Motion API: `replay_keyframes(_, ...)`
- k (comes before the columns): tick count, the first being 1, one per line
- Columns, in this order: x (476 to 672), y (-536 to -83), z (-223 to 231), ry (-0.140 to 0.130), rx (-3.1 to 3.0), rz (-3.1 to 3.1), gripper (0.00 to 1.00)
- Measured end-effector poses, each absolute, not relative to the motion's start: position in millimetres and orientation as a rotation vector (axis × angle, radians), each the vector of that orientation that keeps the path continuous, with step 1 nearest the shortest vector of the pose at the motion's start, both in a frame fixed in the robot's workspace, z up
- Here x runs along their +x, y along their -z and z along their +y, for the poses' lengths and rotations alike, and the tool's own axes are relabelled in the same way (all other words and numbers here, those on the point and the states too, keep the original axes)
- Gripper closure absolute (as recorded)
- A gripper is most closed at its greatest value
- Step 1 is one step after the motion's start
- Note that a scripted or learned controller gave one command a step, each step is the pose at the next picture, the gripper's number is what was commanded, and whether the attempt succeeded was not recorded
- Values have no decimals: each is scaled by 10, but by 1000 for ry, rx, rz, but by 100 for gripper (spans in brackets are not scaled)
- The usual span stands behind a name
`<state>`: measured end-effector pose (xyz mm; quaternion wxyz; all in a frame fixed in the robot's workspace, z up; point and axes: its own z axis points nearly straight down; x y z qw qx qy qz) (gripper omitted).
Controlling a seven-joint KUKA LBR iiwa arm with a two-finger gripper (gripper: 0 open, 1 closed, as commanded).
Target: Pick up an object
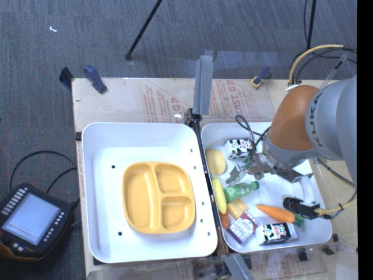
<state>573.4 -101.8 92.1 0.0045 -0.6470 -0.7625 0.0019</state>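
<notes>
Grey carpet under bench; I watch gripper (247, 169) low over right bin (315, 229), grip state unreadable. Green bottle (240, 190) just below it, likely target; yellow tray (157, 197) far left.

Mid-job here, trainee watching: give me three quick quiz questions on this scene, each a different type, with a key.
1. True or false: the yellow tray lies in the right bin.
2. Which item lies nearest the claw? A) green bottle B) carrot C) purple carton
3. Fill in: the tray has ___ compartments.

Key: 1 false, it lies in the left bin; 2 A; 3 three.
</notes>
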Motion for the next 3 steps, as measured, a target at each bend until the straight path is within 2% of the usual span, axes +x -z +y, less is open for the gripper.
replay_keyframes(1, 5239, -849, -877, -4, -1928, -2474, 0)
replay_keyframes(2, 4756, -852, -1351, -2, -1900, -2495, 0)
replay_keyframes(3, 4772, -943, -1346, 2, -1904, -2490, 100)
